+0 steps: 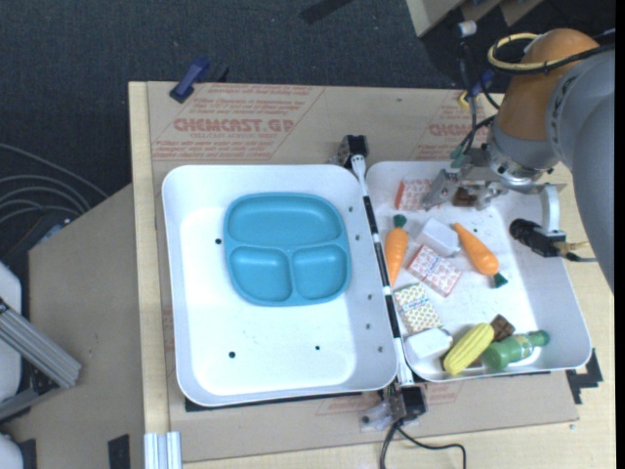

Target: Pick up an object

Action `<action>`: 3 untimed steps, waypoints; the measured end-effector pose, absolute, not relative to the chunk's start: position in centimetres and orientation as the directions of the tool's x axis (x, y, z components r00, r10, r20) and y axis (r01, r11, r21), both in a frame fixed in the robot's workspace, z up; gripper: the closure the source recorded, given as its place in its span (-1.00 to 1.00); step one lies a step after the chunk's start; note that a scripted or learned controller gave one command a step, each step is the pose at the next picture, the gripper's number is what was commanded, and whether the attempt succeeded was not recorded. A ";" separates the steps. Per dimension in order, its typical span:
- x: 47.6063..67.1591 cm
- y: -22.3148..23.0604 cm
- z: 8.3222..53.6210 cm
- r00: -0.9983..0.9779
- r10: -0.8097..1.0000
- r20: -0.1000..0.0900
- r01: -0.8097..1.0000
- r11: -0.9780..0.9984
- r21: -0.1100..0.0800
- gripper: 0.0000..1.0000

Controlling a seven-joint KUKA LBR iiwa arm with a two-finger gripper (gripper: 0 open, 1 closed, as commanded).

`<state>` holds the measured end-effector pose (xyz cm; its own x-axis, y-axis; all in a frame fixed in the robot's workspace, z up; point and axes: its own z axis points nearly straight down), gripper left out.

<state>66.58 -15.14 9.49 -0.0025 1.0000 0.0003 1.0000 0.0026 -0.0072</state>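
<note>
The hand sits low over the far edge of the right bin, but whether it is wide, narrow or holding anything cannot be told. Below it in that bin lie 2 toy carrots, a white block, patterned packets, a corn cob and a green bottle. The left bin holds a blue divided tray.

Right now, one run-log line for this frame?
task: pick up an object | gripper: low over right bin far end, fingers unclear | held: nothing seen | nearest: carrot | left bin: blue tray
</note>
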 end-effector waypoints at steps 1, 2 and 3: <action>66.6 -16.4 8.6 -0.002 1.000 0.001 1.000 0.002 -0.006 -1.00; 66.7 -16.4 9.7 -0.003 1.000 0.000 1.000 0.003 -0.004 1.00; 66.7 -16.4 9.6 -0.003 1.000 0.000 1.000 0.003 -0.005 -1.00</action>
